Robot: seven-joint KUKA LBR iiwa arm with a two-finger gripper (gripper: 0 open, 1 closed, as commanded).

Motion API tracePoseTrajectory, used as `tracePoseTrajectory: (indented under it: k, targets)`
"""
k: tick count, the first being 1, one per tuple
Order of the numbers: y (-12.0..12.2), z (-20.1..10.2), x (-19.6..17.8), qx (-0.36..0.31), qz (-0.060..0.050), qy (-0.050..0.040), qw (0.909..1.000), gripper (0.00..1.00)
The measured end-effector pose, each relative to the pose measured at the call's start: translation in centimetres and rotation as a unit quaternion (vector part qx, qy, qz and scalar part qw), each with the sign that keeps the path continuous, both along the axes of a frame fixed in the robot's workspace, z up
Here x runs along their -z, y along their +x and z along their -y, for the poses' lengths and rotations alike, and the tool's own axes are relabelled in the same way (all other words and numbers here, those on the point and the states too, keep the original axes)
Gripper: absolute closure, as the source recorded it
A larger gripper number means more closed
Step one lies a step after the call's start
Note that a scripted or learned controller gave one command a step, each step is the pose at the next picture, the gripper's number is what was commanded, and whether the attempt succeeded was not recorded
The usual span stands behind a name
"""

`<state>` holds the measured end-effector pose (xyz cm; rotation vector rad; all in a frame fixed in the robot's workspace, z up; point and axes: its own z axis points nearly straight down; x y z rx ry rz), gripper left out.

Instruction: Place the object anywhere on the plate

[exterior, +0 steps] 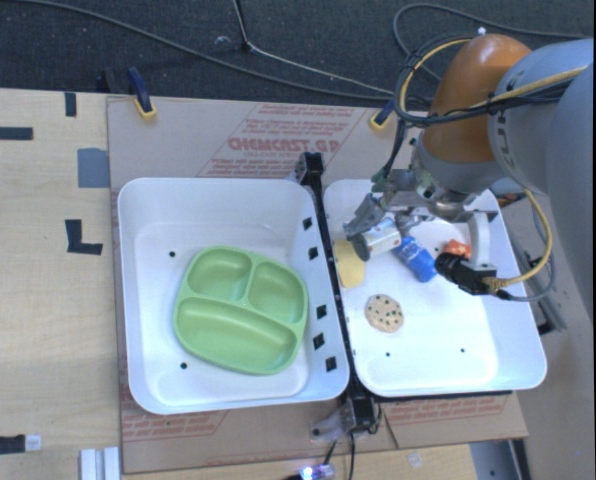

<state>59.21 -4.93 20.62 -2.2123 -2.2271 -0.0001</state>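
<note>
Nearest us, the green plate (242,309) sits bare in the left bin (143,218); cookie (384,313) unmoved in the right bin (498,353). Whether the tool (370,230) is closed, I can't tell.

dark carpet (128,28), wooden bench (28,298), cardboard sheet (268,143)

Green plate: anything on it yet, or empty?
Empty. The green plate in the left bin shows bare compartments; the cookie lies in the right bin.
</note>
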Motion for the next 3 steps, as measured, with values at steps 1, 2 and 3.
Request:
tracePoseTrajectory:
  k: [1,2,3]
  targets:
    - [0.1,-5.6,0.8,0.0,0.0,-0.0001,1.0,1.0]
    - [-0.2,-10.2,0.9,0.0,0.0,-0.0004,1.0,1.0]
    - [-0.7,-16.0,0.9,0.0,0.0,-0.0001,1.0,1.0]
